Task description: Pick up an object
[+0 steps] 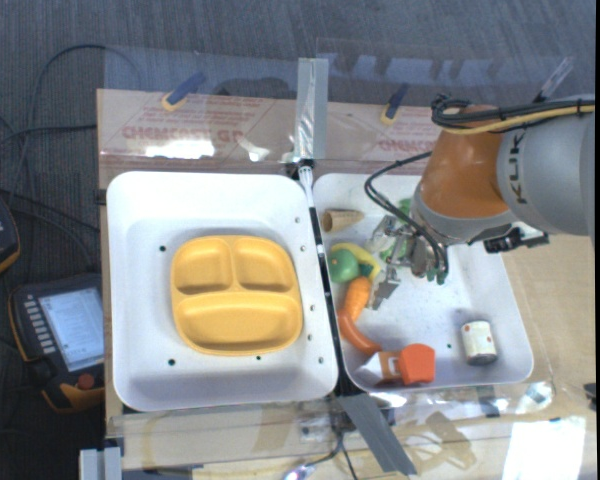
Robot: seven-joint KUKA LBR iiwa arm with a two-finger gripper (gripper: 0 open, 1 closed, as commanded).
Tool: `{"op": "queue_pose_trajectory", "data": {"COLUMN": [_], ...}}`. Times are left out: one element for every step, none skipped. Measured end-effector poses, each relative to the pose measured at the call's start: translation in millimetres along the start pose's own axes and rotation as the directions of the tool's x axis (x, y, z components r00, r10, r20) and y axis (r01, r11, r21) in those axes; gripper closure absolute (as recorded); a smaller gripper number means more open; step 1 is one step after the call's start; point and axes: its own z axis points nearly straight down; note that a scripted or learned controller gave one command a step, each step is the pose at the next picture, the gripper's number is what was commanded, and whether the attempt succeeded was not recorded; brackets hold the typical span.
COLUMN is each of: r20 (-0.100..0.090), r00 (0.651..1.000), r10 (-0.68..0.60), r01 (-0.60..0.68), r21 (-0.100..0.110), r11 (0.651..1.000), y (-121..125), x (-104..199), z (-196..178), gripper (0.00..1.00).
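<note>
Two shallow white bins are seen side by side on the bench. In the left bin (pixel 130 268) a yellow divided plate (pixel 237 293) is laid flat near the middle. The right bin (pixel 505 313) is reached into by the grey arm with its orange band (pixel 462 173). The gripper (pixel 398 263) is held low over the upper middle of this bin, just right of a green and yellow toy pepper (pixel 348 263); nothing is seen clamped in it, and how wide it stands cannot be told. A toy carrot (pixel 354 313) is lying just below the pepper, along the bin's left wall. An orange block (pixel 415 364) is set at the carrot's lower end. A small white cylinder (pixel 478 339) is placed apart, toward the lower right corner. A pale cone-shaped piece (pixel 342 219) is found near the upper left corner.
</note>
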Motion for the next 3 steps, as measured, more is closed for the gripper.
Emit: {"op": "queue_pose_trajectory", "data": {"r20": [-0.002, -0.005, 0.001], "r00": [0.992, 0.993, 0.993], "r10": [0.123, 0.118, 0.118], "r01": [-0.123, -0.118, -0.118], "r21": [0.003, 0.004, 0.002], "r11": [0.992, 0.993, 0.993], "y": [-2, 6, 7], "x": [2, -20, -22], "z": [0, 1, -10], "gripper": [0.00, 0.00, 1.00]}}
